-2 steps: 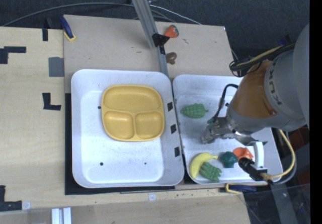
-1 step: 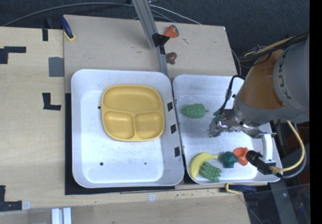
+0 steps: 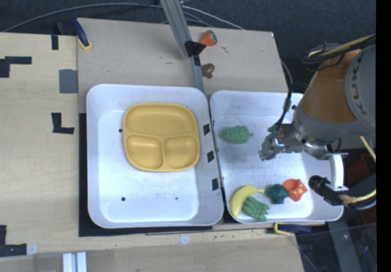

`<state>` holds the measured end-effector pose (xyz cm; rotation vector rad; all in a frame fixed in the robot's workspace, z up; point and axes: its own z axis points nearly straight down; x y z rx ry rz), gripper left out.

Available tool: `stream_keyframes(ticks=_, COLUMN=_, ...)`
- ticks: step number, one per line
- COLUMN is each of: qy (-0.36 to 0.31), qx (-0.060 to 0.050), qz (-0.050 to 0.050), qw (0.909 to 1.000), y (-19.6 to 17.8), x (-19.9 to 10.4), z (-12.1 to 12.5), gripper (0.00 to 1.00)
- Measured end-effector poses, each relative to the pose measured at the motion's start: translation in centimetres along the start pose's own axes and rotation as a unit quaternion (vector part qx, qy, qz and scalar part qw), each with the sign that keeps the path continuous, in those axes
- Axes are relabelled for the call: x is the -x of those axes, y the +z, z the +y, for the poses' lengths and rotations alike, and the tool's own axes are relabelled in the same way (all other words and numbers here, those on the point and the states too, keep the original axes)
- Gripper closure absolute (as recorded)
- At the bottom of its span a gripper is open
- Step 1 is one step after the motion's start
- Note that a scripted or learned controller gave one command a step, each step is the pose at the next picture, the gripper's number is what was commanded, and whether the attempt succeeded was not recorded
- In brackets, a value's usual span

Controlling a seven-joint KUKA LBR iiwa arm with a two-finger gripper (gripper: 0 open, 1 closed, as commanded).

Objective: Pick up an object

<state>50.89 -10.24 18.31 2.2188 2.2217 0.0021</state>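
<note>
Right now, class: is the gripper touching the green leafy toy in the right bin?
Apart. The camera view shows bare white bin floor between the gripper and the green leafy toy, which lies to the gripper's left.

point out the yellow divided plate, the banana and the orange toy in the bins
yellow divided plate (image 3: 162, 136), camera view, ridge where its compartments meet
banana (image 3: 239, 196), camera view, middle of its curved body
orange toy (image 3: 295, 189), camera view, centre of its top
</note>
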Motion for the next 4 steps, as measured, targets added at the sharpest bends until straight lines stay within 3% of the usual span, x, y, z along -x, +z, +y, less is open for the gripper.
stream_keyframes(ticks=1, qy=0.000, qx=0.000, qz=0.000, qw=1.0000, y=-4.2, x=-0.1, z=0.1, gripper=1.00)
stream_keyframes(ticks=4, qy=-0.003, qx=-0.001, qz=0.001, qw=1.0000, y=-6.4, x=-15.1, z=5.5, gripper=1.00)
